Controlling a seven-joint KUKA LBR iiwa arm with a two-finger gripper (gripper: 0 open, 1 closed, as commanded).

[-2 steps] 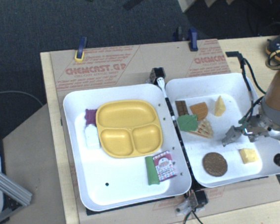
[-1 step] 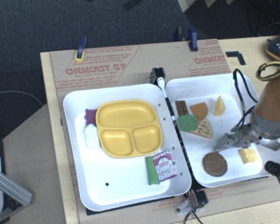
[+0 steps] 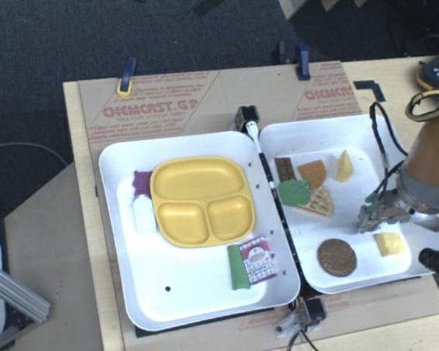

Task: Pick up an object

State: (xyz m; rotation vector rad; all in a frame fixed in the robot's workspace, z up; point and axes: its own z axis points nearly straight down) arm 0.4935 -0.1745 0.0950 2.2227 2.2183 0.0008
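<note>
My gripper (image 3: 374,217) hangs low over the right bin (image 3: 355,127), near its right side. Just below and right of it lies a pale yellow cheese block (image 3: 390,243), apart from the gripper. A round brown cookie (image 3: 337,257) sits to the lower left of it. Further left in the same bin are a green piece (image 3: 294,193) resting on a tan waffle wedge (image 3: 321,203), an orange piece (image 3: 312,173), a dark brown bar (image 3: 284,169) and a yellow wedge (image 3: 345,166). Nothing shows in the gripper's grasp.
The left bin (image 3: 123,220) holds a yellow divided tray (image 3: 202,199), a purple item (image 3: 141,182), a white item (image 3: 143,214), and a green and red packet (image 3: 253,262). The arm's orange band (image 3: 438,156) and black cables (image 3: 380,134) cross the right bin's right edge.
</note>
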